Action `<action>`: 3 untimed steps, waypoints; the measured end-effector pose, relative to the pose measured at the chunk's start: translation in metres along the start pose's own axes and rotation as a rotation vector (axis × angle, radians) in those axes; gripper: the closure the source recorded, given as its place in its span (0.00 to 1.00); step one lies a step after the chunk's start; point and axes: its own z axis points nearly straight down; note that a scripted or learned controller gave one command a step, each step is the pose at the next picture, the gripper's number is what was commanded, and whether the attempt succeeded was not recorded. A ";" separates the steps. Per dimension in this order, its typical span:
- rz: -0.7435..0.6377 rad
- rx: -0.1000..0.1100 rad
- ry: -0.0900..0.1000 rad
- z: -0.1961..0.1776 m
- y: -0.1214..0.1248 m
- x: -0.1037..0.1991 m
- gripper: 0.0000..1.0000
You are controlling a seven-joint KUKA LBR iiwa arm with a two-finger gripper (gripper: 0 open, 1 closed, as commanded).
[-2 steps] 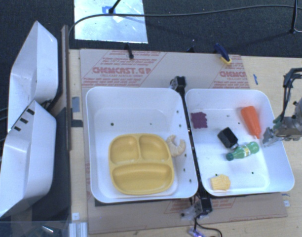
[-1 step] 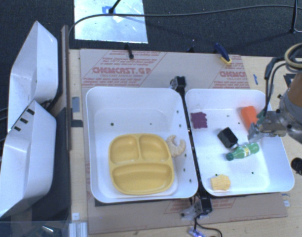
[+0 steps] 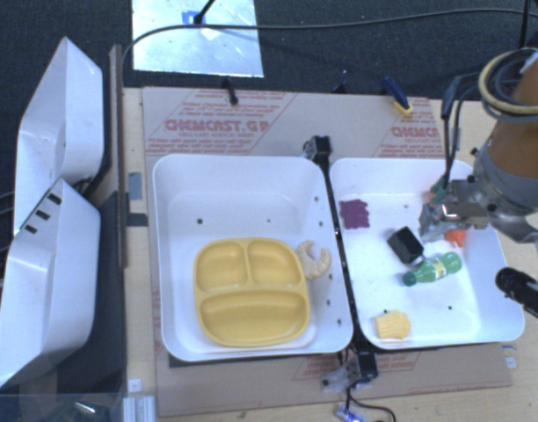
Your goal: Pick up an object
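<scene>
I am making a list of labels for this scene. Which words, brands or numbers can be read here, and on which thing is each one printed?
"CHEMCAST GP" in red, on the board under the bins, at its upper left.
The same red print on the board's upper right is cut off and too blurred to read in full.
The smaller red lines beneath each are too small to read.
The green bottle has a label, too small to read.

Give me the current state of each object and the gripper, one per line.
yellow tray: flat, left bin.
cream piece: against tray's right edge.
purple piece: flat, right bin.
black block: tilted.
green bottle: on its side.
yellow piece: near front wall.
gripper: low over right bin.
</scene>
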 end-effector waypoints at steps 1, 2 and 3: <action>-0.001 0.000 0.001 -0.063 0.000 0.099 1.00; 0.011 0.005 -0.002 -0.050 0.036 0.009 1.00; -0.002 0.007 0.000 -0.030 0.092 0.111 1.00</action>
